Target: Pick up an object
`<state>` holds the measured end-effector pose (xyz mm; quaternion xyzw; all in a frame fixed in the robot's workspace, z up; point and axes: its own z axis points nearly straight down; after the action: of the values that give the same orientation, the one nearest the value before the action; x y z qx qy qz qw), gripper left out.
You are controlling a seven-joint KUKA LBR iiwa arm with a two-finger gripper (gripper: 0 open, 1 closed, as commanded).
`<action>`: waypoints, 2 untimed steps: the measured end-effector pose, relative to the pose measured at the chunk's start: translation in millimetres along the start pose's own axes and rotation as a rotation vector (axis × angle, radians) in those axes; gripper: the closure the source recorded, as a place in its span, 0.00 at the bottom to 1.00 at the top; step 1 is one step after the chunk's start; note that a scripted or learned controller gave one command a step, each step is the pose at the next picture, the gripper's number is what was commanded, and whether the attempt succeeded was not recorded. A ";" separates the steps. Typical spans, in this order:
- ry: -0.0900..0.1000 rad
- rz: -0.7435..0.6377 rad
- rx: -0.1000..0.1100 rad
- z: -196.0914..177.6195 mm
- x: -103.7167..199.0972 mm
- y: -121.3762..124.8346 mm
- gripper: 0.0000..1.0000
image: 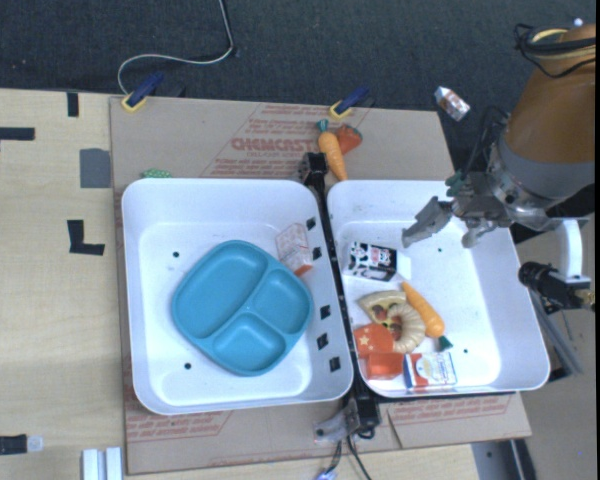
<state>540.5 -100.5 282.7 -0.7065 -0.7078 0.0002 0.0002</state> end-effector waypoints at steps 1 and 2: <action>0.000 0.002 0.004 84.5 -71.9 39.9 0.00; -0.003 0.001 -0.006 193.8 -72.0 -6.9 0.00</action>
<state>533.6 -172.4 88.9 -0.7070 -0.7073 -0.0012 -0.0030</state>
